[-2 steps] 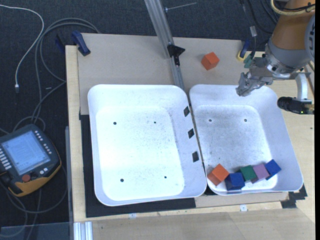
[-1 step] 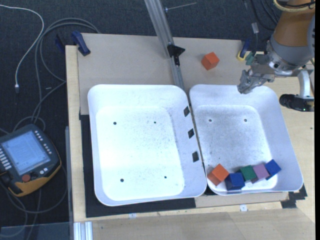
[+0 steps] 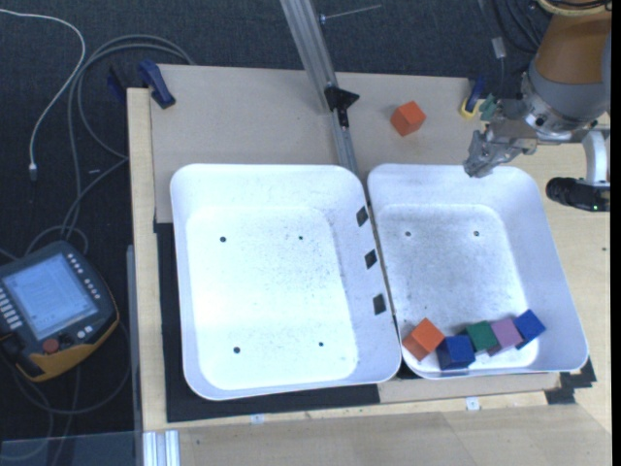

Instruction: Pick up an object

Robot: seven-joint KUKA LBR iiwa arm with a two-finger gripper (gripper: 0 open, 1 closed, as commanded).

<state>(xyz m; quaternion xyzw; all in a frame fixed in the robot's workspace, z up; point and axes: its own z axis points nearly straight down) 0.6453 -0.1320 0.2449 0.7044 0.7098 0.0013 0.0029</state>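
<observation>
Hovering over the far rim of the right bin [image 3: 543,221], the gripper [image 3: 479,166] points down with its fingers drawn together on nothing. 5 blocks crowd that bin's near edge: orange block [image 3: 423,338], dark blue block [image 3: 455,352], green block [image 3: 482,337], purple block [image 3: 506,332], blue block [image 3: 529,325], their row's long axis running left-right. Another orange cube [image 3: 408,117] sits on the bench beyond the bins.

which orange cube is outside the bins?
The orange cube on the bare bench behind the right bin, left of the gripper. The other orange cube sits inside that bin, leftmost in the row along its front wall.
</observation>
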